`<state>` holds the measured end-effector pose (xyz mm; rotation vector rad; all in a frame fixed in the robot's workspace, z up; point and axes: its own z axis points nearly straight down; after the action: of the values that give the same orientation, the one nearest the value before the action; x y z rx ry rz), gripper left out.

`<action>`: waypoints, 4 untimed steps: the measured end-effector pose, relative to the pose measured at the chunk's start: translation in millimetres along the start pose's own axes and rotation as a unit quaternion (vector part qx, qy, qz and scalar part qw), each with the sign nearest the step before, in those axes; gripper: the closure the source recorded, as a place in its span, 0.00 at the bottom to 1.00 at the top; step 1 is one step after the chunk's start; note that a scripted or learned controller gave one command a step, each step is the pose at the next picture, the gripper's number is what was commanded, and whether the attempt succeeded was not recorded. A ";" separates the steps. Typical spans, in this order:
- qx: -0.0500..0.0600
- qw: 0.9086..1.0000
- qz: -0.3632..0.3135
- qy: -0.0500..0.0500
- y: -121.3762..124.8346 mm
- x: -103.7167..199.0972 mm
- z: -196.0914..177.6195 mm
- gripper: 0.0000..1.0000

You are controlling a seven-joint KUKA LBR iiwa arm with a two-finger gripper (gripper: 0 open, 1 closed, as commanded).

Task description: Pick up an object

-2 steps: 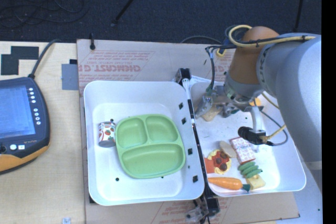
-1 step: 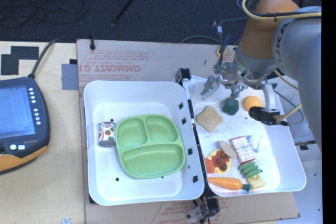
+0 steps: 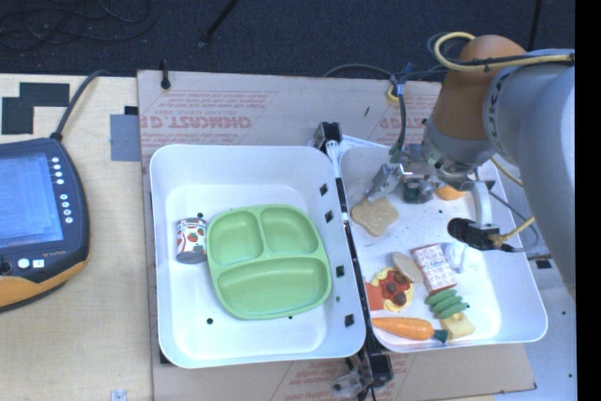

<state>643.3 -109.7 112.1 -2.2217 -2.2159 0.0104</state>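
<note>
The right bin [image 3: 522,319] holds several toy foods: a slice of toast [image 3: 375,217], a red and white box [image 3: 434,266], a pizza slice [image 3: 392,289], a carrot [image 3: 406,328], a green vegetable [image 3: 447,303] and a yellow block [image 3: 459,326]. My gripper [image 3: 399,185] hangs low over the far left part of this bin, just behind the toast. A small orange piece [image 3: 450,192] lies to its right. Nothing is visibly held.
In the left bin [image 3: 161,202] sit a green divided plate [image 3: 268,260] and a small red and white can [image 3: 191,239] on the plate's left. A black part with cables [image 3: 472,233] hangs over the right bin. A tablet controller [image 3: 33,211] rests at far left.
</note>
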 end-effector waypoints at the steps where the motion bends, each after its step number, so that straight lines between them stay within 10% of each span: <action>1: -0.009 1.000 -0.001 -0.001 -16.9 20.4 22.2 0.00; 2: -0.005 1.000 -0.003 0.001 2.4 37.3 -78.8 0.00; 4: -0.008 1.000 -0.001 0.000 4.1 -45.3 20.5 0.00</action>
<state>647.1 -155.0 91.6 -2.2281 -2.2257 -0.0088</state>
